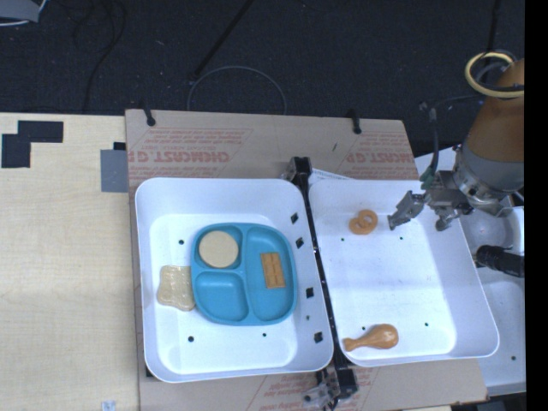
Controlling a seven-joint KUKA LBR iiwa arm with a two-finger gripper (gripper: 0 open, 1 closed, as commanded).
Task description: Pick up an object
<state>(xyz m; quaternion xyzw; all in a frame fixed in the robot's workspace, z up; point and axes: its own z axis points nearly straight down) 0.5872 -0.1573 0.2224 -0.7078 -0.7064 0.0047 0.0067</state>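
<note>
Surface: right bin [445, 315] is set on a cardboard sheet [257, 148] | gripper [422, 213] is seen spread apart, nothing held, over its upper right | ring [364, 222] upper left, drumstick [373, 338] near its front edge | dark floor [257, 41] beyond.

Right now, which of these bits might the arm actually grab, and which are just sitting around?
Likely for the job (right bin, near the gripper):
- ring-shaped pretzel
- drumstick

Lying about (left bin):
- blue tray
- round cracker and brown bar on the tray
- pale slice beside the tray
</note>
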